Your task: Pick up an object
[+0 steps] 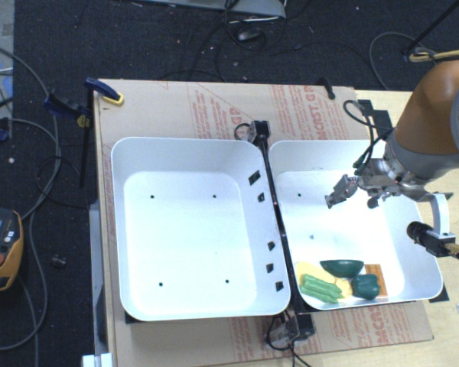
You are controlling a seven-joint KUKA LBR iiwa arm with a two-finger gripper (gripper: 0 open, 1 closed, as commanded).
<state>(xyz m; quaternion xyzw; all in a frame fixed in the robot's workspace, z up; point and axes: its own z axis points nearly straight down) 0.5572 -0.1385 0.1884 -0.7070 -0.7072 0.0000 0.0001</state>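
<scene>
Several objects lie at the near edge of the right bin (321, 167): a dark green bowl-shaped piece (342, 267), a teal lump (366, 287), a light green ribbed piece (321, 288), a flat yellow piece (309, 271) and a small orange piece (376, 271). My gripper (357, 196) hangs over the middle of the right bin, well behind and above these objects. Its fingers stand open and hold nothing.
The left bin (126, 159) lies beside the right one, with a black divider strip (274, 205) between them. Both rest on a cardboard sheet (183, 102). A blue and yellow clamp (103, 92) sits at its far left corner. Cables cross the dark floor.
</scene>
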